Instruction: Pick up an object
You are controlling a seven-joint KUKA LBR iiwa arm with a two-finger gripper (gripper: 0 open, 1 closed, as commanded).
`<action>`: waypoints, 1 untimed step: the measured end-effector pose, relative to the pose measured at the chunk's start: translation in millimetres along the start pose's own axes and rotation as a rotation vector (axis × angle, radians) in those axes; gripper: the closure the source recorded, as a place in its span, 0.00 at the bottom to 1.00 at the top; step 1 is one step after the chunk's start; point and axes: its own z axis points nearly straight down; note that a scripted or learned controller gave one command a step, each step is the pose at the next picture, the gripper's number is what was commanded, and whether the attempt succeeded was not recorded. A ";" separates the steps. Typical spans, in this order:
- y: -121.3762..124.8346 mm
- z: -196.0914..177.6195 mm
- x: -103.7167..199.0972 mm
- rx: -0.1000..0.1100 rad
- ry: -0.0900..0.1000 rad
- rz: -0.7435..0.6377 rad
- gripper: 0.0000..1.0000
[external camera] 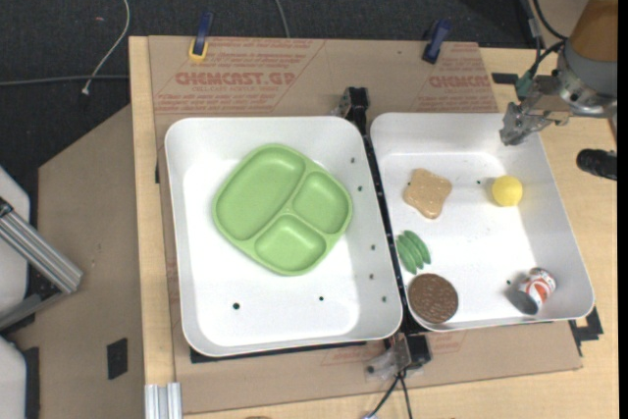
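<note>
Here we see the gripper (514, 134) above the right bin's (559, 240) far rim, the yellow ball (506, 191) lying just below it; finger state we cannot tell.

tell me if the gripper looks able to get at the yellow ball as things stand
Probably yes. The gripper hangs at the right bin's far rim, and the yellow ball lies just below it in view, on bare floor, apart from the tan toast piece. Nothing lies between them.
</note>
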 end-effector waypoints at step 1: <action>1.4 -30.5 -0.2 0.001 0.000 0.000 1.00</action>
